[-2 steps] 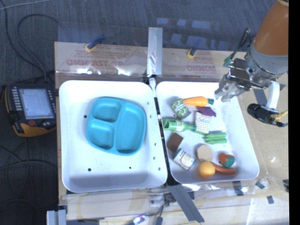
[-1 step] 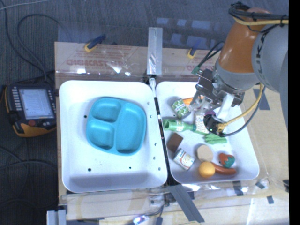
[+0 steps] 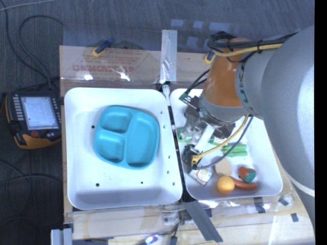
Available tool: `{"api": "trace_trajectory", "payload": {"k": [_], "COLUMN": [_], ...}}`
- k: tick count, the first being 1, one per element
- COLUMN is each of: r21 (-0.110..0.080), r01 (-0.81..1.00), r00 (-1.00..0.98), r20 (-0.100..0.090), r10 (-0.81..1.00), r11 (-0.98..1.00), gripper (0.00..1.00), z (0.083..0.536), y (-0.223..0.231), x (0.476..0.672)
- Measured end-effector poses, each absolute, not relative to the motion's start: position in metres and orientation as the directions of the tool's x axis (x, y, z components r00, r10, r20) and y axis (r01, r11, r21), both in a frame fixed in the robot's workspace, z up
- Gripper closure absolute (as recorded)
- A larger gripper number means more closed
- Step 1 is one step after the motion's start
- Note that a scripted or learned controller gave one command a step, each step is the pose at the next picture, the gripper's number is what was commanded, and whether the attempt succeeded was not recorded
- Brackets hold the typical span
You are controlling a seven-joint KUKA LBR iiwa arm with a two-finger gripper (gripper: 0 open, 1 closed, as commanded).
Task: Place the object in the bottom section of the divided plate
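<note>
We log the divided plate: turquoise, rounded-square, with two small compartments on the view's left and one larger on the right. It lies flat, slightly rotated, mid-floor in the left bin, apart from its walls.

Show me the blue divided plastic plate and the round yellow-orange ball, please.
Blue divided plastic plate [image 3: 140, 138]: camera view, on the floor of its largest section.
Round yellow-orange ball [image 3: 225, 184]: camera view, on its middle.

A lit teach pendant lies left of the left bin; on the far side, printed cardboard bears what may be a clamp.
</note>
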State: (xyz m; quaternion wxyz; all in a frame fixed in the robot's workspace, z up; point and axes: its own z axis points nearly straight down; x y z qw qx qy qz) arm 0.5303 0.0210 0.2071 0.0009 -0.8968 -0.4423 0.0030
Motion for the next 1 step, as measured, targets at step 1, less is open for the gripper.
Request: {"api": "trace_trajectory", "payload": {"k": [1], "r21": [-0.002], "r01": [0.775], "r00": [0.631], "r20": [-0.004], "r10": [0.775], "r11": [-0.631], "gripper": [1.00], "z": [0.2818], "y": [0.0909], "x": [0.5028]}}
